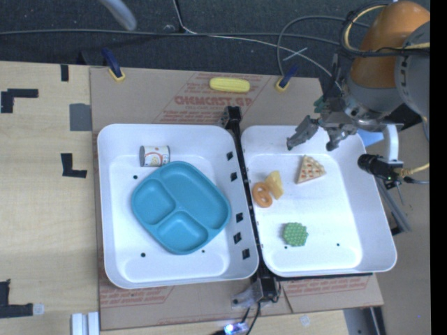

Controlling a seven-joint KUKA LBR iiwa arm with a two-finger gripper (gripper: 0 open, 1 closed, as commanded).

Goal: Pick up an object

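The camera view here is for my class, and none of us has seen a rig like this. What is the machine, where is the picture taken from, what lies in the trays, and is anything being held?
One camera is fixed above a bench and looks down at a slant. The machine on the right is a robot arm, grey with an orange band, ending in a two-finger gripper. Its fingers are spread and nothing sits between them; it hangs over the far edge of the right bin.

That bin holds a toy pizza slice, a small yellow piece touching an orange ring, and a green bumpy ball. The left bin holds a blue divided plate and a small can lying on its side. A yellow object lies on the cardboard beyond the bins.
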